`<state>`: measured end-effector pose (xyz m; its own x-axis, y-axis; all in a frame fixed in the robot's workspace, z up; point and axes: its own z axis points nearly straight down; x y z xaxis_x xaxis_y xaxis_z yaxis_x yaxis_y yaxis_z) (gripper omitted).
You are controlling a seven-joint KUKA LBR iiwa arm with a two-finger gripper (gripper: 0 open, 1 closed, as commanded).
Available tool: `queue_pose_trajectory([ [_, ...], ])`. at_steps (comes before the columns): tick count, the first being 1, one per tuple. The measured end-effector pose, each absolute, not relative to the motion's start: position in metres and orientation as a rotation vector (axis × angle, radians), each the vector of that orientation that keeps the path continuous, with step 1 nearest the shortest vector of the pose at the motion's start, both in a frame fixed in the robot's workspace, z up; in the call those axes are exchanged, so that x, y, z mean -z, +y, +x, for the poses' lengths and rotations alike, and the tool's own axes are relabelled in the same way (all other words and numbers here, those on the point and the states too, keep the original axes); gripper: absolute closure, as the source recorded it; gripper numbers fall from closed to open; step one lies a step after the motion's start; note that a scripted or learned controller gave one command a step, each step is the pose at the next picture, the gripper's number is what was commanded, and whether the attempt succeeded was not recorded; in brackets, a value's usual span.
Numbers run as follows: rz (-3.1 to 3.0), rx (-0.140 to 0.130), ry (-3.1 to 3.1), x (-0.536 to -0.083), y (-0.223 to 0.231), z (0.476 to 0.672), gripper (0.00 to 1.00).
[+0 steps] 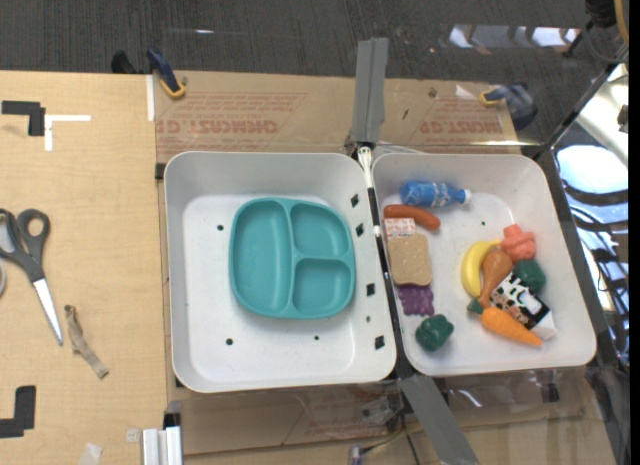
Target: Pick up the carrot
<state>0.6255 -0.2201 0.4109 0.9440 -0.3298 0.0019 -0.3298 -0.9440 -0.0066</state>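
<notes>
Carrot (510, 327) lies in the right bin's (560, 353) near corner, touching a black-and-white carton (522, 301), so we judge a grasp from its free near side easiest. We cannot tell the tool's state. A teal tray (293, 257) occupies the left bin (190, 283).

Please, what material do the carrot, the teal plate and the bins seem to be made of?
The carrot looks like moulded plastic toy food: even orange colour, smooth skin. The teal plate seems hard plastic with a semi-matte finish, moulded into three compartments. The two white bins look like thin glossy plastic with rounded corners, though coated metal cannot be excluded.
</notes>
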Motion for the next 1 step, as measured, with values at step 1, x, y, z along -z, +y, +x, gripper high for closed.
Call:
queue_pose_trajectory([
  [1,-3.103,-0.001,0.458,-0.3110,-0.2195,0.5661,1.00],
])
